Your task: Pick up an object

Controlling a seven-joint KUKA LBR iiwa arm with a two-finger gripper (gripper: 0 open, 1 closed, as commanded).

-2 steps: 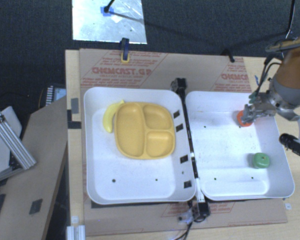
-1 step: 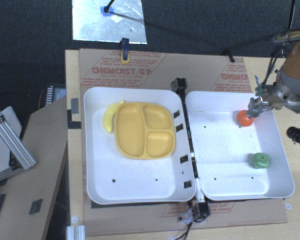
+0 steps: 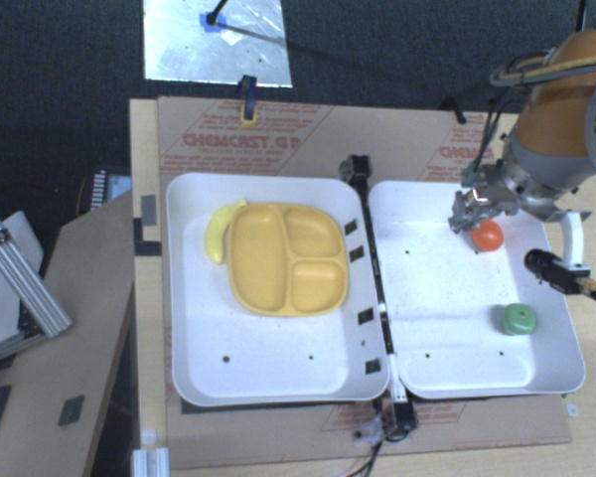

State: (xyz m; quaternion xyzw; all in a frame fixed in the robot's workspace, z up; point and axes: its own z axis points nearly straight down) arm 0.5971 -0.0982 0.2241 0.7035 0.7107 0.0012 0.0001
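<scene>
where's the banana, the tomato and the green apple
banana (image 3: pixel 215 235), camera view, middle of its visible curve
tomato (image 3: pixel 489 237), camera view, centre of its red top
green apple (image 3: pixel 519 318), camera view, centre of its top

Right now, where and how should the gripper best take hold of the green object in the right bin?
Probably from straight above, closing across the middle of the green object: it looks small and rounded, and lies alone on the right bin floor, apart from the orange-red object.
</scene>
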